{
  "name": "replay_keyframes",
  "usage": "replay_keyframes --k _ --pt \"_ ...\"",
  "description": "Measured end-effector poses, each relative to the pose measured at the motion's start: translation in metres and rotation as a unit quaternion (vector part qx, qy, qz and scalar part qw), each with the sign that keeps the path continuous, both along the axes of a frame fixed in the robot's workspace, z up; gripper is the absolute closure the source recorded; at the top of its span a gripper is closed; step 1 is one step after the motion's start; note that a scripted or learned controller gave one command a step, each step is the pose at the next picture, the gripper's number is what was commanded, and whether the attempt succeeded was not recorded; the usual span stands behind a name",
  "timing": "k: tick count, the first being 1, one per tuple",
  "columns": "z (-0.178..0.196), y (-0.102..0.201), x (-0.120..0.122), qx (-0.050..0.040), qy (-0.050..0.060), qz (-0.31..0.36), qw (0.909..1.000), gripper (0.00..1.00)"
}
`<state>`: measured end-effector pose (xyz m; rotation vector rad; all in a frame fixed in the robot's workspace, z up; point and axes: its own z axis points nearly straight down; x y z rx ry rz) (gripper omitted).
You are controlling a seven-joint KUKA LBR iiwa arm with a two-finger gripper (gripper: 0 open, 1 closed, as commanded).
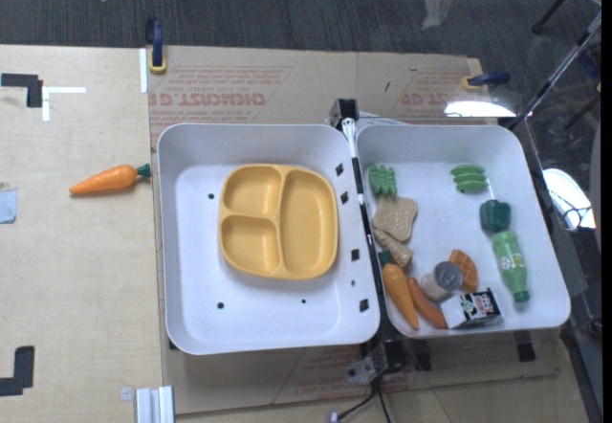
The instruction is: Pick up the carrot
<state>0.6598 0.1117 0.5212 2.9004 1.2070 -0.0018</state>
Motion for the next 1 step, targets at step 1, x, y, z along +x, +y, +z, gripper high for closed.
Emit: replay_keyframes --k 1 --pt "0.0188 0.0397 -0.0046 0.0008 -0.001 -0.174 0.9848 0.00"
